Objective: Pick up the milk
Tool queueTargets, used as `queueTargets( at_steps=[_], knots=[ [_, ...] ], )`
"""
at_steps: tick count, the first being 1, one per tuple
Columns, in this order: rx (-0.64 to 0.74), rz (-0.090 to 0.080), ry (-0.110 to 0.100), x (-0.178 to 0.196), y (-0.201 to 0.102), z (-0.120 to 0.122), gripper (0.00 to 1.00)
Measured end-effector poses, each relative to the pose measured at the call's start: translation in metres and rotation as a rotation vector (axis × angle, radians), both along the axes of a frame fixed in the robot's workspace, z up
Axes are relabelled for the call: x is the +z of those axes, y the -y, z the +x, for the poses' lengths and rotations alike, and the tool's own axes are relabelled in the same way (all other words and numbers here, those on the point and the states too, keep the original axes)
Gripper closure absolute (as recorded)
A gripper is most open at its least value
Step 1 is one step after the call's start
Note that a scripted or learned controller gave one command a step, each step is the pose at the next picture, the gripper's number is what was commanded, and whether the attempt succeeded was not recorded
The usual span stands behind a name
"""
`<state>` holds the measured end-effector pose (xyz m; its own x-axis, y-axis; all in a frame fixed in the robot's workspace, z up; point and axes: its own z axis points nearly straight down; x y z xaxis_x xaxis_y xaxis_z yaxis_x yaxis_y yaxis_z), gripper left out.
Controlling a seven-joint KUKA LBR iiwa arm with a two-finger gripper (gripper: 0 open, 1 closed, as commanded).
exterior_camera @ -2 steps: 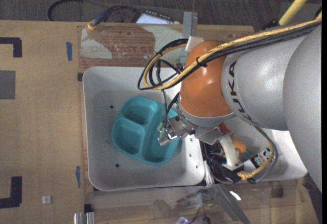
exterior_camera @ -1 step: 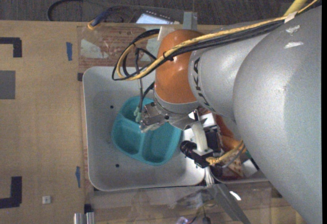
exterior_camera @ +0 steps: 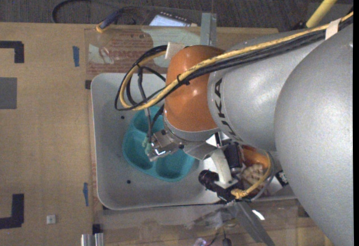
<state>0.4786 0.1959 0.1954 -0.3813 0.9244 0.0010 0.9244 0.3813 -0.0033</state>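
Note:
My grey arm with its orange band [exterior_camera: 190,93] reaches in from the right and covers most of the white bin [exterior_camera: 106,127]. My gripper [exterior_camera: 156,148] hangs low over a teal moulded tray with rounded hollows [exterior_camera: 137,149], near the middle of the bin. The arm hides whatever lies under the wrist and to the right of it.
An orange bowl-like thing with pale lumps in it [exterior_camera: 257,167] peeks out beneath the arm at the bin's right. Black and yellow cables [exterior_camera: 132,85] loop off the wrist over the bin's upper part. Brown bench [exterior_camera: 45,127] surrounds the bin on the left.

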Motion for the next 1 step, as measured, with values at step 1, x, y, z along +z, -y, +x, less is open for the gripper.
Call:
queueTargets(
  at_steps=[1],
  knots=[
    [-0.233,0.000,0.004,0.0550,-0.0159,0.0205,1.00]
  ],
)
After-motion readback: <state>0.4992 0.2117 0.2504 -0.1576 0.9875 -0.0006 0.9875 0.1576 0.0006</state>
